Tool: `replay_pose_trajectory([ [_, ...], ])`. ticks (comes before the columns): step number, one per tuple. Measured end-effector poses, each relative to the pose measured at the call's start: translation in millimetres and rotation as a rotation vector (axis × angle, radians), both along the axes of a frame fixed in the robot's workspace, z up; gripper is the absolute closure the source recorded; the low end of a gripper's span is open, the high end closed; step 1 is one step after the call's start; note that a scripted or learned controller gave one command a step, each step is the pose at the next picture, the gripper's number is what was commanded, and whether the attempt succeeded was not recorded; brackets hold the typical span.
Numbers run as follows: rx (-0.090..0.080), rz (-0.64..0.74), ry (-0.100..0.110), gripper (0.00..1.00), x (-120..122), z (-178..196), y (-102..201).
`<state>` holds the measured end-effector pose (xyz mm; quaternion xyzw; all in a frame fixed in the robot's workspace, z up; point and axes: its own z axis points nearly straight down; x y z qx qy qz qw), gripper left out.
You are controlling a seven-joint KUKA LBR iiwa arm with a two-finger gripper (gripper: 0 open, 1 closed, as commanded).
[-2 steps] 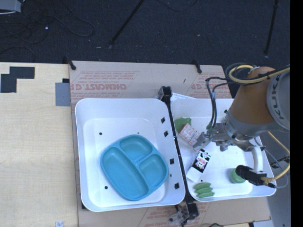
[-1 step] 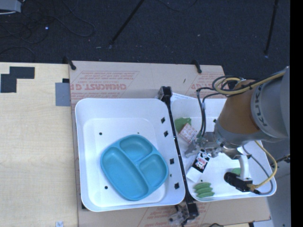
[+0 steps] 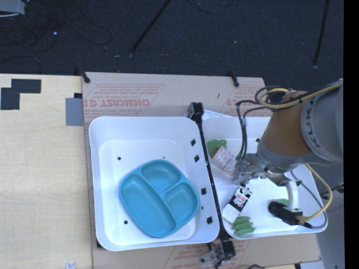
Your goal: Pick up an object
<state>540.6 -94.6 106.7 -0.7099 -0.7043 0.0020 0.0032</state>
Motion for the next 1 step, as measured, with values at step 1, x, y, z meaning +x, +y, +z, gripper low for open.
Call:
replay_pose_trajectory([
  [1, -0.001, 0.009, -0.007, 1.0, 2.4, 61.3, 2.8],
])
